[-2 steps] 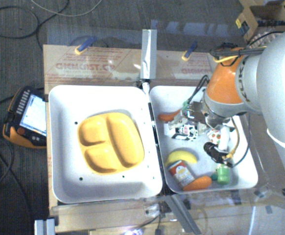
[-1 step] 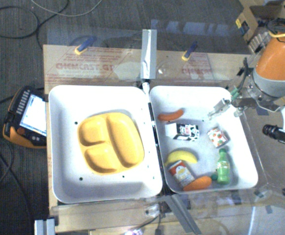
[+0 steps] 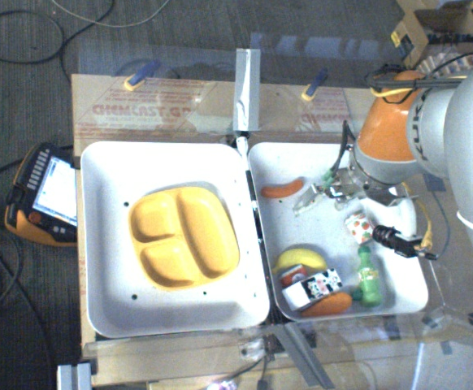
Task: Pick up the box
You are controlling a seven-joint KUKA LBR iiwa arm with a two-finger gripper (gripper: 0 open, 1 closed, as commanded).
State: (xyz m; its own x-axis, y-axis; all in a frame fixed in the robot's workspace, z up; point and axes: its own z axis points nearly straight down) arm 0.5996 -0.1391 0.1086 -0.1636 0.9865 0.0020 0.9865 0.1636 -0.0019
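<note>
From my remote station I saw the table from above, carrying two shallow white bins side by side. The arm, grey with an orange band, reached in from the right, and its gripper hung low over the upper part of the right bin. Its two thin fingers were spread apart, open, with nothing between them.

The box, white with black patches and a red edge, lay well below the gripper, toward the front of the same bin. It touched a yellow lemon-like fruit just above it and an orange sausage-shaped thing just below it. Right of the box stood a small green bottle. A white ball with coloured spots lay below and to the right of the gripper. A reddish sausage lay just left of the gripper's fingers, apart from them.

Far to the gripper's left, the left bin held a yellow divided tray.
</note>
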